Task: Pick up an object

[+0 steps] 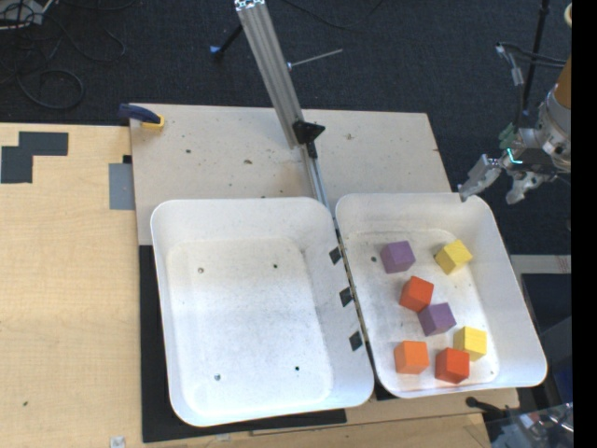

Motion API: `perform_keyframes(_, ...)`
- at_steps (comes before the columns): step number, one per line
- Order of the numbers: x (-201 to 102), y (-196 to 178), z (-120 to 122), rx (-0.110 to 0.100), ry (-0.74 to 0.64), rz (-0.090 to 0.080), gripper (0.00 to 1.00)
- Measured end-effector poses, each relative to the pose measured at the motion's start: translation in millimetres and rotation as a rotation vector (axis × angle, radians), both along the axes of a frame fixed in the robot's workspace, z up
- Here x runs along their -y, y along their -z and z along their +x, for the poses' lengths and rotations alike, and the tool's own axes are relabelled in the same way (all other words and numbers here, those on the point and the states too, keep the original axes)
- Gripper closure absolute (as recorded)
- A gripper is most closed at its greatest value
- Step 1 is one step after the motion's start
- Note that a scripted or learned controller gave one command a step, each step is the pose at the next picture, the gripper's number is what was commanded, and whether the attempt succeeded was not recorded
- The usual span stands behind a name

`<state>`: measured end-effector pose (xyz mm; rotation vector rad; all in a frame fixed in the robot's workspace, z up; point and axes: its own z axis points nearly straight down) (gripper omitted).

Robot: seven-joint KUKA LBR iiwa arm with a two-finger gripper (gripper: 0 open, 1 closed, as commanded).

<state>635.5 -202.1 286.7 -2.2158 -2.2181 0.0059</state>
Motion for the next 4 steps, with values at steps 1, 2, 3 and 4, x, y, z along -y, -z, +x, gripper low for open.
perform_keyframes(1, -0.6, -3.0, 0.8, 0.004, -0.003, -0.002, 0.0)
perform_keyframes(2, 0.6, 61.2, -3.8, -0.002, 0.001, 0.0, 0.0)
perform_keyframes(3, -0.2, 118.4, -15.2, -0.002, 0.002, 0.001, 0.0)
perform_keyframes(4, -4.1, 159.5, -18.1, 0.009, 0.003, -0.004, 0.0)
